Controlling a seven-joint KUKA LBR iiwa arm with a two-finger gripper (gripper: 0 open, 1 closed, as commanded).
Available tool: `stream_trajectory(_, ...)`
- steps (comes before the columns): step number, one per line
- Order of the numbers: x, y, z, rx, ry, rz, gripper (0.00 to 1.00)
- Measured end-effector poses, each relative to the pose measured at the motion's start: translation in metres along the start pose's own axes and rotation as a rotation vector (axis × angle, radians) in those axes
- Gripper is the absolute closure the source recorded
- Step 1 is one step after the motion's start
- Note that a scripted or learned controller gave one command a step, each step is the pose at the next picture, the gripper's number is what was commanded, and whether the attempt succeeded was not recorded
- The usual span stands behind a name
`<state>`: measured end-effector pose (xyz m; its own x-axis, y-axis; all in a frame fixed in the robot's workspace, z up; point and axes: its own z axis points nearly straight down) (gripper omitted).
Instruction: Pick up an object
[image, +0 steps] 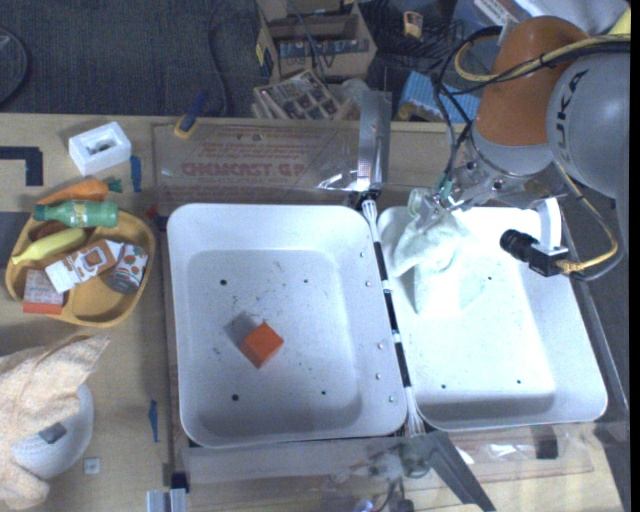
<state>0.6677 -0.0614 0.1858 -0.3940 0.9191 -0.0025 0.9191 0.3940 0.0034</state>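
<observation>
**Gripper over the white cloth, upper right bin**

The gripper (440, 205) sits at the right bin's (520, 400) upper left corner, against a crumpled white cloth (425, 250); whether it grips is unclear. An orange block (264, 345) lies in the left bin (200, 240). Pinch a raised fold firmly, then lift straight up.

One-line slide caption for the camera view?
End effector over a white cloth in the right bin; orange cube in the left bin.

the grey arm (590, 110) bears part of "kuka"; red lettering on the clear panel (255, 160) along the bench's far edge is unreadable.
</observation>
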Motion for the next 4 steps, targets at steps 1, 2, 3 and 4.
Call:
stream_trajectory(1, -0.011, -0.005, 0.000, 0.001, 0.002, -0.400, 1.00)
stream_trajectory(2, 0.013, -0.036, 0.000, 0.004, 0.003, -0.023, 1.00)
stream_trajectory(3, -0.013, -0.006, -0.028, 0.000, -0.001, 0.167, 1.00)
stream_trajectory(4, -0.013, -0.006, -0.028, 0.000, -0.001, 0.166, 0.00)
